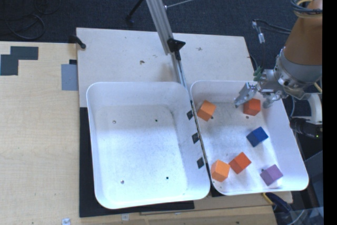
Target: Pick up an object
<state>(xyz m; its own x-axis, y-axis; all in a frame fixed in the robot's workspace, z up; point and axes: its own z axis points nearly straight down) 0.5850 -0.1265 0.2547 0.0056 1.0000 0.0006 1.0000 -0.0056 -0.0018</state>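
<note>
- Jaws of the arm hang spread over the right bin, at its 1 o'clock corner, straddling a red-orange cube; whether they touch it I cannot tell.
- Orange cube lies at 10 o'clock in that bin.
- Blue cube sits near centre.
- Toward 6 o'clock lie another orange cube, a red-orange block and a purple cube.
- Left bin stands beside it on the worktop.

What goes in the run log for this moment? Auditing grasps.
gripper above red-orange cube | right bin | no grasp seen
</note>
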